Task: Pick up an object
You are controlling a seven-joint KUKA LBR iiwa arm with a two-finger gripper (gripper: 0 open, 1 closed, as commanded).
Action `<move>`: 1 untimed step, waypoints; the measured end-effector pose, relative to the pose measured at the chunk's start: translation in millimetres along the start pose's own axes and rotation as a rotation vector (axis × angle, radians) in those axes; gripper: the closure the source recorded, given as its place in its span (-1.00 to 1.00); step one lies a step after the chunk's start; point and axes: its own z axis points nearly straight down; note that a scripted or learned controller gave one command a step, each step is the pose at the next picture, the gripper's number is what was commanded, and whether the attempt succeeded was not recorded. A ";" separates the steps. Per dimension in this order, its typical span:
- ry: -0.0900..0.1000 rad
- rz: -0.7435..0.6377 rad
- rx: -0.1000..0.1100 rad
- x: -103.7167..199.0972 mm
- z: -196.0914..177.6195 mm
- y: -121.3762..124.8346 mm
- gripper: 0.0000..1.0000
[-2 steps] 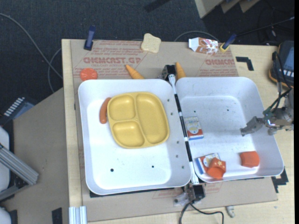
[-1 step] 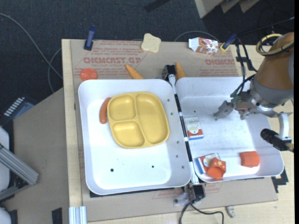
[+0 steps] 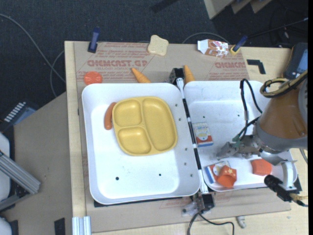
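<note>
Right bin [image 3: 220, 94], near end: gripper [image 3: 234, 148] low over the floor, finger state not discernible, nothing seen held; candidate picks are small carton [image 3: 202, 134], orange-red toy [image 3: 225, 176], orange block [image 3: 261, 167]; advise centring squarely over one before closing
</note>
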 end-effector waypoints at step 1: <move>0.001 -0.003 -0.003 -87.6 13.7 74.0 -1.00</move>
